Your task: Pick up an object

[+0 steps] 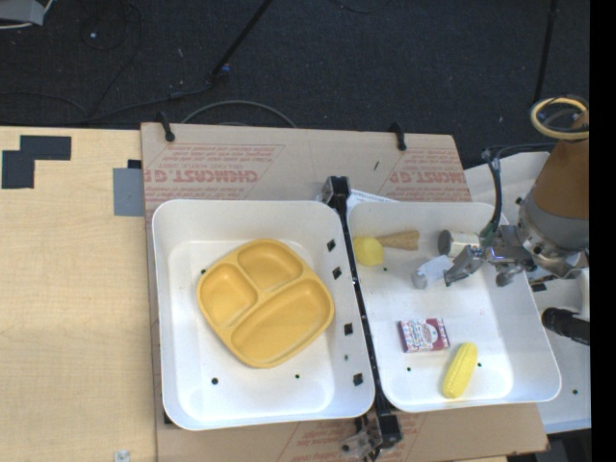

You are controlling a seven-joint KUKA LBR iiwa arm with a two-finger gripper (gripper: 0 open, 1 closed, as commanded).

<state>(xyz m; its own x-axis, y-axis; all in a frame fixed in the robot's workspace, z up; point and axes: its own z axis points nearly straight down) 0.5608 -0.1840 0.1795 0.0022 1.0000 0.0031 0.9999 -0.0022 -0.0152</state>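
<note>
My gripper (434, 260) hangs over the right bin (539, 354), in its upper middle, with the arm coming in from the right. Its two grey fingertips (423, 277) stand apart and nothing sits between them, so it is open. Just left of it lies a yellow round piece (368, 250) joined to a tan cone (398, 241). Below the gripper a pink-and-white packet (423, 335) lies flat. A yellow corn cob (460, 370) rests near the bin's front.
The left bin (178, 258) holds a yellow divided plate (266, 301). A black divider (352, 296) runs between the two bins. Cardboard (289, 166) lies behind the bins, with a pale wooden bench top (67, 306) to the left.
</note>
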